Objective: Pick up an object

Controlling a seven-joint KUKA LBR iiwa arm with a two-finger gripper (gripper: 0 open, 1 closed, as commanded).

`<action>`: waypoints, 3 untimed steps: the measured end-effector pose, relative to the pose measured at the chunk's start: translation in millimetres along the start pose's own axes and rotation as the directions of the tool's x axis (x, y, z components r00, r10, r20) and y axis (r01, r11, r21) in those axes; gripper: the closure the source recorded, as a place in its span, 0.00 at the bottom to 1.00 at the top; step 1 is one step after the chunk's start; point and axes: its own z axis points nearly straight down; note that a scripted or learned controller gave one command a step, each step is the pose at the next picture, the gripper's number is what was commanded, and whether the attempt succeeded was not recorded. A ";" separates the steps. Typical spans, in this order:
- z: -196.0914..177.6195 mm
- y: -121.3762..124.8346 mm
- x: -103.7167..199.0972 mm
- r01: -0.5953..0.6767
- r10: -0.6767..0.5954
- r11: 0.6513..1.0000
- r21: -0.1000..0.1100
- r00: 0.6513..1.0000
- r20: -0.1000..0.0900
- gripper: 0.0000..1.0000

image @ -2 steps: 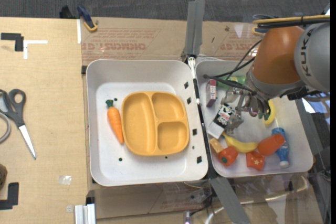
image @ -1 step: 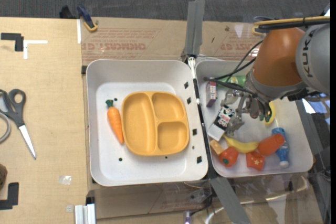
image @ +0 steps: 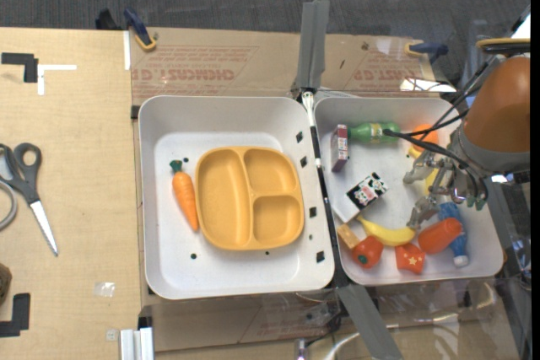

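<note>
My gripper (image: 420, 193) hangs low over the right side of the right bin (image: 337, 206), its two grey fingers spread apart and open. Nothing sits between them. Just below the fingers lie a banana (image: 386, 232), an orange-red toy (image: 439, 235) and a blue piece (image: 458, 249). A small yellow item (image: 434, 177) shows right behind the fingers. Further left in that bin are a black-and-white block (image: 367, 190), a maroon box (image: 340, 144) and a green bottle (image: 371, 131). A red pepper (image: 367, 252) and a red cube (image: 410, 259) rest near the front wall.
The left bin (image: 160, 240) holds a yellow divided plate (image: 251, 196) and a toy carrot (image: 184, 195). Scissors (image: 30, 194) lie on the bench at far left. A grey post (image: 313, 46) rises behind the gap between the bins. Cables run beside the wrist.
</note>
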 end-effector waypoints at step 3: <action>-117.1 52.3 -40.8 -0.253 0.253 0.968 -0.001 0.968 0.006 1.00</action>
